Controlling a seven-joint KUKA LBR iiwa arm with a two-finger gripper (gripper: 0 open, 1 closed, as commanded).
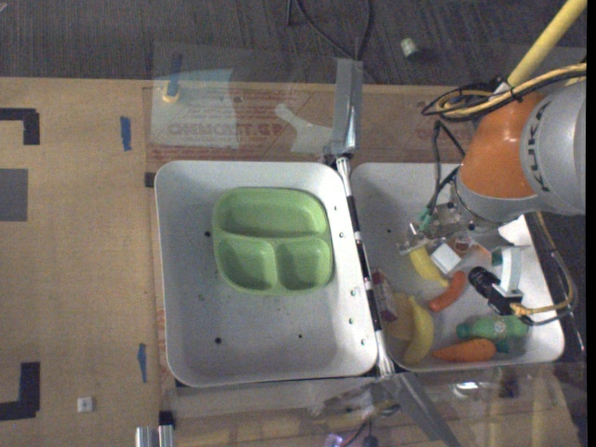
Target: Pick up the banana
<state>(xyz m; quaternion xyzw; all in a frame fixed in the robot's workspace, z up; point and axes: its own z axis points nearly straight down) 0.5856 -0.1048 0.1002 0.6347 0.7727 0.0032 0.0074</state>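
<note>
Banana (421, 329) is what you are after, and you find it in the right bin (391, 203), low against that bin's left wall, lying curved with one end toward the front corner. A paler yellow piece (403, 318) lies touching its left side. To its right an orange carrot (464, 350) lies along the front wall, with a green bottle-shaped toy (492, 327) just above the carrot and touching it. A red-orange sausage-like item (448, 292) lies tilted between the banana and the arm's wrist.

Your claw (438, 250) sits over the middle of the right bin, well above the banana in the view and apart from it. A second yellow item (426, 265) lies directly beneath the claw, partly hidden by it. You cannot tell whether the claw is apart or together; the wrist hardware and cables cover that part, and nothing is seen clamped in it.

In the left bin (186, 324) you see a green divided tray (273, 238) with three compartments, set toward the back half. Both bins rest on the brown surface (74, 277).
</note>
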